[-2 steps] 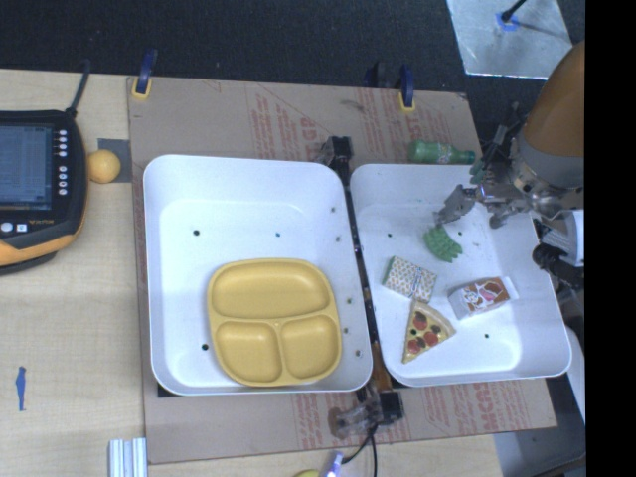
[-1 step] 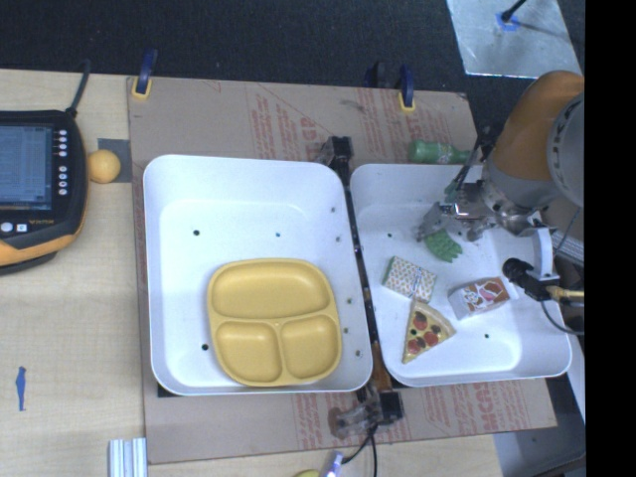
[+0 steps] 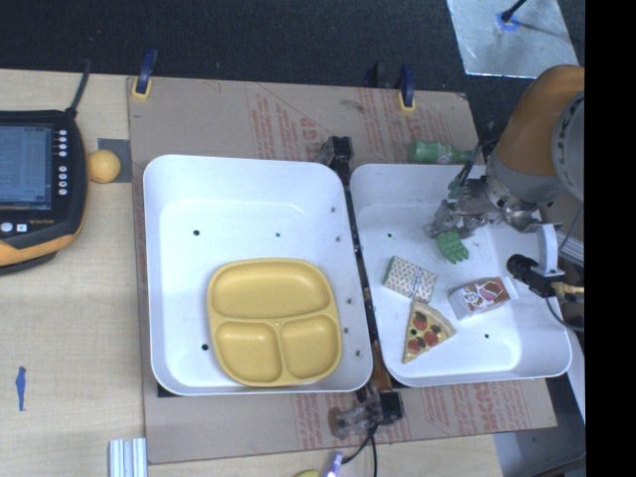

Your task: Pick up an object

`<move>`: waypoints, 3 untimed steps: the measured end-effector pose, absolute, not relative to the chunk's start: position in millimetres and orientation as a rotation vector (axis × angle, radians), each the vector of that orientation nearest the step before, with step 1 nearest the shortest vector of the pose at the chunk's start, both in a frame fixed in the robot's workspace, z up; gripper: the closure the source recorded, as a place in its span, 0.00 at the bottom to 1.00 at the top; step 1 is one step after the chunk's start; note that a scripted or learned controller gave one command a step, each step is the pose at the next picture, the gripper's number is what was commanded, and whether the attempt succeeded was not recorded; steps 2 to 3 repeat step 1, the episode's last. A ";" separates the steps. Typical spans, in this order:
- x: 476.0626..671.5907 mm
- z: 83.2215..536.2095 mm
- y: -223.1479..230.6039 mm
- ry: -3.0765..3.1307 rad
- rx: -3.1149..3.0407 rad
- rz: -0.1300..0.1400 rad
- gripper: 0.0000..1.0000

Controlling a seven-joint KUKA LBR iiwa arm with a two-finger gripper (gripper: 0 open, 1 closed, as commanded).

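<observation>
- the pizza slice toy point(image 3: 426, 332) lies nearest in the right bin point(image 3: 517, 361), flat and triangular, its tip pointing toward the near edge, long axis tilted a little.
- just right of it, a small carton point(image 3: 480, 296) with red print lies on its side, long axis running left-right with a slight slant.
- a patterned flat packet point(image 3: 409, 277) sits beyond the pizza slice, squarish, turned at an angle.
- in the left bin point(image 3: 179, 197) a yellow divided tray point(image 3: 274, 320) — smooth plastic, three compartments — lies flat.
- the green toy point(image 3: 454, 246) rests farther back in the right bin, lumpy; its shape is hard to make out.
- the end effector point(image 3: 459, 217) hovers right above the green toy — i cannot tell whether it is parted or clenched, as it blurs together against the white.
- the arm point(image 3: 542, 137) is cut off at the right.
- a green object point(image 3: 435, 152) lies on the cardboard beyond the bin, small and indistinct.
</observation>
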State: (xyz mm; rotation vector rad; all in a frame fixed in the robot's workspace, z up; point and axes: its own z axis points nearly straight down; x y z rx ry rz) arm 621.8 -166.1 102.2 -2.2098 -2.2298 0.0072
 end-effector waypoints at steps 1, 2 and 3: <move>656.8 149.9 -118.4 -2.223 -2.217 0.000 1.00; 656.8 149.9 -118.4 -2.223 -2.217 0.000 1.00; 656.8 149.9 -118.4 -2.223 -2.217 0.000 1.00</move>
